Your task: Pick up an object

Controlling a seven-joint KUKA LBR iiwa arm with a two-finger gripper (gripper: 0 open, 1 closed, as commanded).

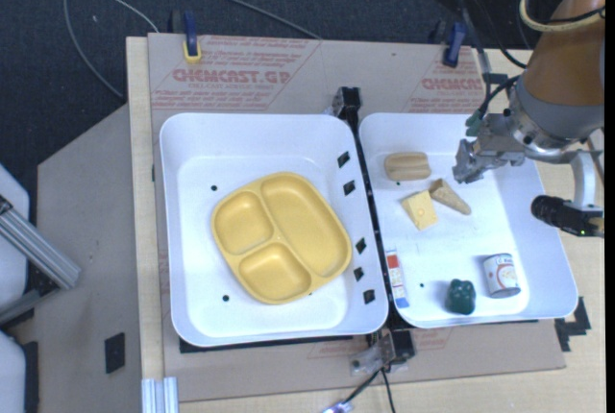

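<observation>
In the right bin (538, 305), a tan bread roll (406, 166) lies at the back left. A yellow cheese block (419, 209) and a tan wedge (450, 198) lie just in front of it. Near the front are a green pepper (460, 296) and a small can (499, 274). A red and white tube (394, 275) lies along the bin's left wall. My gripper (468, 167) hangs over the back of this bin, right of the roll and just behind the tan wedge, with nothing seen held.
The left bin (183, 209) holds a yellow divided plate (280, 235). A black divider with clips (357, 200) runs between the bins. Blue clamps (191, 35) sit at the bench's back edge, with cables on the floor beyond.
</observation>
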